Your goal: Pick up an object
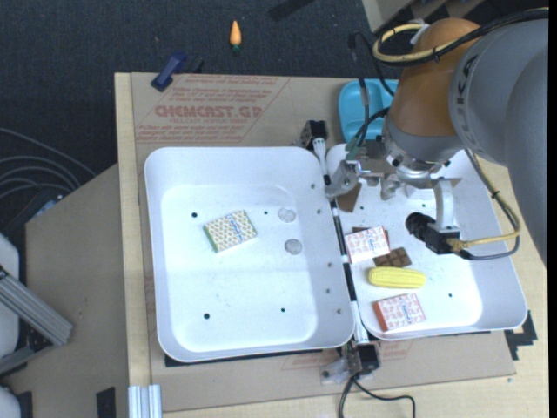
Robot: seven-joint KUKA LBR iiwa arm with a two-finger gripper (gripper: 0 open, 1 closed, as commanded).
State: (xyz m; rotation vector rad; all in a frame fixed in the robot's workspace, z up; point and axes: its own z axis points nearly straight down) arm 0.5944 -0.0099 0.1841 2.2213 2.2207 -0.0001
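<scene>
The right bin (487, 277) holds a white and red box (365, 242), a brown chocolate bar (393, 259), a yellow corn cob (397, 278) and a second red and white box (399, 311). A small brown piece (349, 199) lies at the bin's far left corner. In the left bin (174, 259) lies one small patterned box (231, 231). My gripper (364, 181) hangs low over the far left corner of the right bin, just above the brown piece. The wrist and its orange band (431, 59) hide the bin's far part.
A blue object (361, 107) sits behind the right bin, partly behind the arm. A black connector and yellow cable (461, 246) trail over the right bin. The divider between the bins (341, 242) runs beside the gripper. Cardboard (218, 107) lies under the bins.
</scene>
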